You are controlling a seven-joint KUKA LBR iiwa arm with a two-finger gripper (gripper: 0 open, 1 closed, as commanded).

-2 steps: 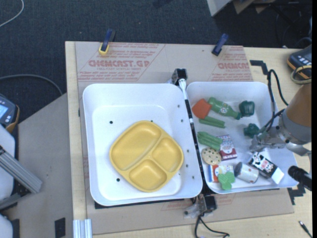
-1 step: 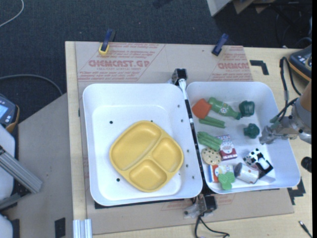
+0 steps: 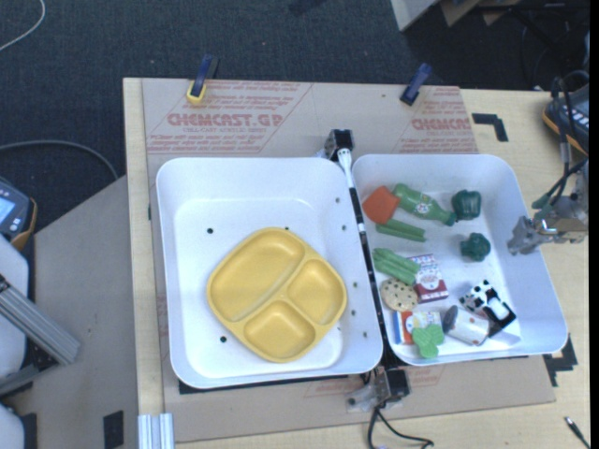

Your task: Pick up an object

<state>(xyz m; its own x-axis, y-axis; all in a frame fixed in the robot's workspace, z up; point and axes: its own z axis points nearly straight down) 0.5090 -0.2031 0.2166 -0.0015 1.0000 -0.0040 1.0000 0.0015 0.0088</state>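
Cables [image 3: 379, 417] trail off the near edge of the tabletop [image 3: 281, 110], just below the seam where two white bins meet. Left bin [image 3: 178, 204] holds a yellow divided tray [image 3: 276, 293], three compartments facing up, lying flat near the bin's middle. Right bin [image 3: 496, 181] carries a scatter of small toys: an orange piece [image 3: 380, 204] at the far left corner, touching a green bottle [image 3: 423, 204] that lies on its side; a dark green pepper [image 3: 465, 204] beside the bottle's neck; a second dark green lump [image 3: 474, 246] nearer the camera; a light green pod [image 3: 395, 265] toward the bin's left wall; a cookie [image 3: 398, 295] and a red-and-white carton [image 3: 430, 282] just beside it; a light green piece [image 3: 427, 337] at the near edge; a grey cylinder [image 3: 468, 325] close by; and a black-and-white cow figure [image 3: 487, 302] close to the near right corner. Over the right bin's right rim hangs the pincer [image 3: 526, 237], grey metal, apart from every toy, with nothing seen between its tips; whether it stands open or closed cannot be told from this slant. Two clamps, one yellow [image 3: 198, 82] and one blue [image 3: 415, 84], pin the brown board at the far edge
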